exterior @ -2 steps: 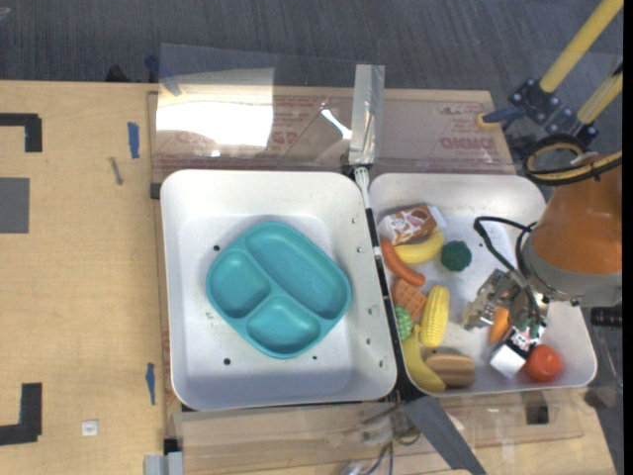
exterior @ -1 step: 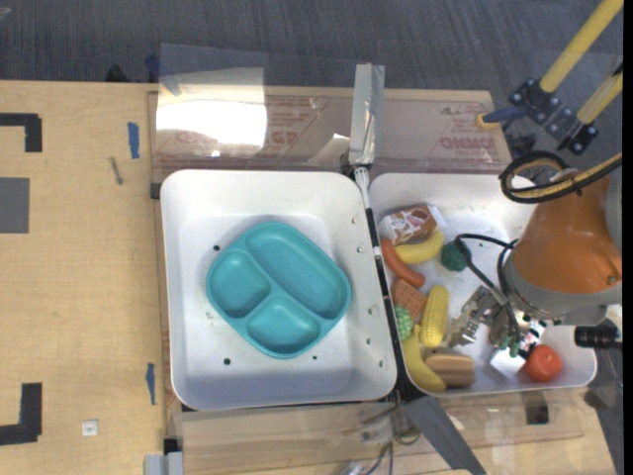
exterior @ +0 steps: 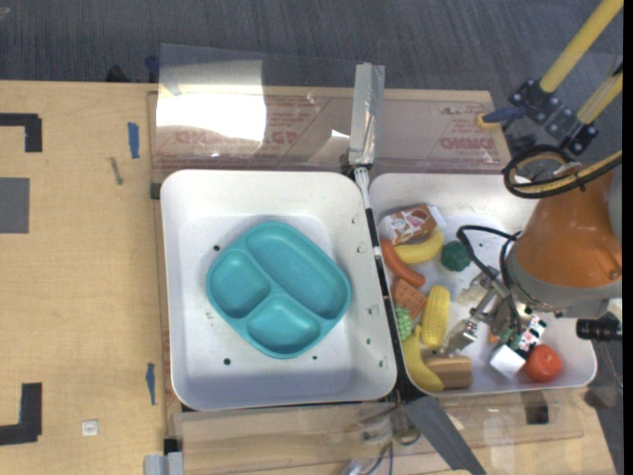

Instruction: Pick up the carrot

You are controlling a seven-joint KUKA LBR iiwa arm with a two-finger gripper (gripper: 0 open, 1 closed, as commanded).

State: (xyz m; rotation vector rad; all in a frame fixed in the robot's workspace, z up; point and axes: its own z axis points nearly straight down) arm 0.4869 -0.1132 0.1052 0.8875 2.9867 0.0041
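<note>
The carrot (exterior: 403,264) lies in the right bin (exterior: 487,204), close to the wall it shares with the left bin (exterior: 188,226). It is slanted, and its upper end is tucked under a yellow banana (exterior: 422,249). Above these sits a printed packet (exterior: 407,223) whose label is too small to read. A green round item (exterior: 455,256) beside the banana is too blurred to name. The gripper (exterior: 473,327) hangs low over the middle of the right bin, beside a corn cob (exterior: 434,312) and apart from the carrot. Its metal parts blur together, so how far open it is cannot be told, and nothing can be seen in its grasp. The arm (exterior: 569,250) covers part of the bin's right side. A tomato (exterior: 543,363) and a white cube (exterior: 505,360) show below it. A teal divided plate (exterior: 279,287) sits in the left bin
</note>
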